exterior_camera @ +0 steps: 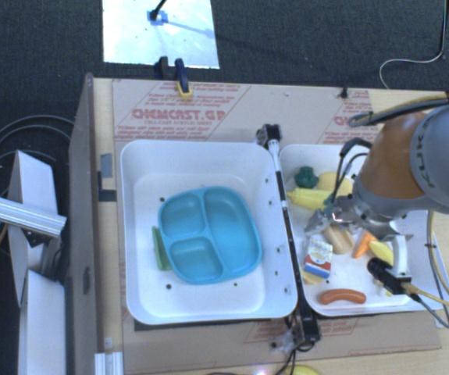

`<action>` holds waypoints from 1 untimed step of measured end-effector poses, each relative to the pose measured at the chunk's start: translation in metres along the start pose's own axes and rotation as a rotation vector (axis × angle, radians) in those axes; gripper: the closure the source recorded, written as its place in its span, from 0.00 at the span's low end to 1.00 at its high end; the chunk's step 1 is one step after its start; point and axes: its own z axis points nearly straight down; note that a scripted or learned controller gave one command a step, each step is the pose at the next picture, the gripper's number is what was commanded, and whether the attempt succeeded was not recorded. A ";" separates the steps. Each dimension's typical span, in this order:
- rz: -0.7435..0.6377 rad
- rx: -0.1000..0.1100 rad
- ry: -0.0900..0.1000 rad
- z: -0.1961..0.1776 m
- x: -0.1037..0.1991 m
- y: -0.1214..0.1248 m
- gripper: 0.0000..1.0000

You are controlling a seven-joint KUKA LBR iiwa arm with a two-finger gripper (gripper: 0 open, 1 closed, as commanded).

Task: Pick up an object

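My gripper (326, 220) is low in the right bin (418, 301), at the end of the grey arm with the orange band. It hangs among the toy foods: a yellow banana-like piece (308, 198) just to its left, a beige piece (338, 237) right under it, and a white packet with red and blue print (318, 258) below. Farther off lie a green piece (306, 177), a pale yellow piece (328, 181), an orange carrot (361, 245), a yellow piece (381, 250) and a red sausage (343, 296). The arm hides the bin's right part.
The left bin (142, 178) holds a blue divided plate (208, 233) and a green strip (160, 248) beside it. A ridge (281, 209) separates the two bins. Cables (431, 280) trail over the right bin's edge.
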 end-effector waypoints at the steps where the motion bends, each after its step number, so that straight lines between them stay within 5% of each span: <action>1: -0.007 -0.013 -0.002 -0.020 -0.007 0.073 0.00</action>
